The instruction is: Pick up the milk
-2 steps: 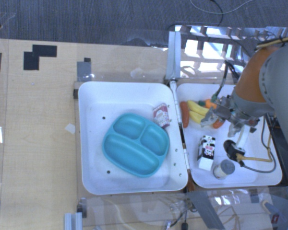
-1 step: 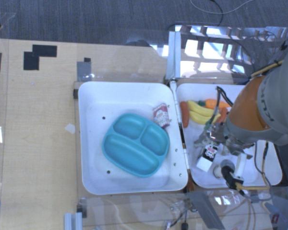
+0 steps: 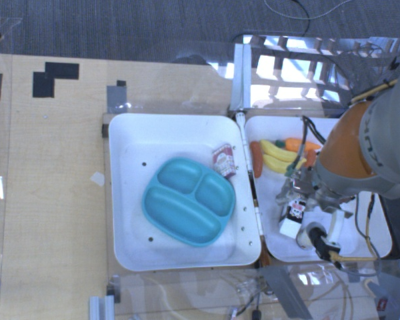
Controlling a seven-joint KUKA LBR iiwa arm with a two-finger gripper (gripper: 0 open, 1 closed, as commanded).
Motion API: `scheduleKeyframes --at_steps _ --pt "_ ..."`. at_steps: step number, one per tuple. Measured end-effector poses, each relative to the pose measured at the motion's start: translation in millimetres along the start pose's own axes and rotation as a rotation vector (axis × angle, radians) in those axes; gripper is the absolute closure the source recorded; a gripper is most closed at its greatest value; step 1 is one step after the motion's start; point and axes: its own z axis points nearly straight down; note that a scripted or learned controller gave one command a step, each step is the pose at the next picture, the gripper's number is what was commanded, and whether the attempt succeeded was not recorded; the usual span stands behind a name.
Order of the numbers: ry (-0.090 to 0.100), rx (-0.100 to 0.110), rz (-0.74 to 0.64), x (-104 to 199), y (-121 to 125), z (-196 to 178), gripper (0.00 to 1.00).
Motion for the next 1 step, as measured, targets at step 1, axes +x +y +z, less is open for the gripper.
scheduleKeyframes --at_steps 1 --pt "-0.004 0.015 0.063 56.8 -44.2 -84.7 1.0"
